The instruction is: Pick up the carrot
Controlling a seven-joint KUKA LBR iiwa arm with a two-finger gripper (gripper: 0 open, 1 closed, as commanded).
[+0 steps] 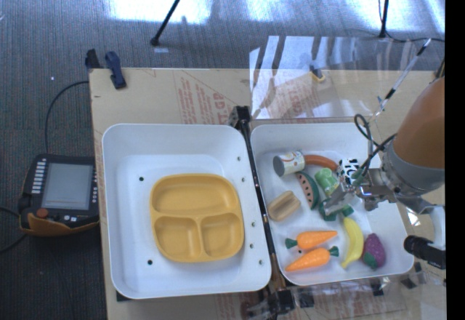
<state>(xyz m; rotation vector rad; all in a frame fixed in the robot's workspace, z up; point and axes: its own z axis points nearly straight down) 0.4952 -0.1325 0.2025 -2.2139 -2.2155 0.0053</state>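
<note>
Two orange carrots with green tops lie in the front of the right bin (pixel 407 253): one (pixel 314 240) above the other (pixel 308 260). My gripper (pixel 340 202) hangs over the middle of that bin, just above and to the right of the upper carrot. It is close to a green leafy toy (pixel 327 180) and a watermelon slice (pixel 306 190). The grey arm with its orange band comes in from the right edge. Neither carrot is touched.
The right bin also holds a white can (pixel 289 163), an orange sausage (pixel 321 161), a bun (pixel 283 205), a banana (pixel 354 241) and a purple fruit (pixel 374 251). A yellow divided plate (pixel 196 217) sits in the left bin (pixel 123 166).
</note>
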